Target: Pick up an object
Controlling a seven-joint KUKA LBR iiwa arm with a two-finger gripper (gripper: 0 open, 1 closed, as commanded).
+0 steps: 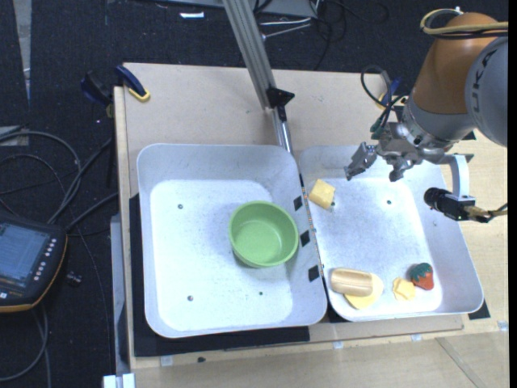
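claw (pixel 378 166) is hovering spread apart and empty over the right shallow white bin (pixel 452 253), small pale yellow block (pixel 322 194) is sitting near its left wall, so centring above it before descending is looking wise.

A robotics laboratory or test cell is shown. A plain pale wooden bench top (pixel 202 103) is set on a dark carpeted floor (pixel 56 47), across which loose black cables (pixel 48 148) are trailed. A dark handheld control pendant with a lit screen (pixel 24 261) is laid on the floor to the left of the bench. A slanted grey aluminium mounting rail (pixel 246 35) is fixed above the bench, and a blue-and-yellow clamp (pixel 129 83) is seen at the bench's far left corner. The grey industrial arm with an orange band (pixel 452 63) is mounted at the right, over two shallow white plastic bins (pixel 161 168) placed side by side.
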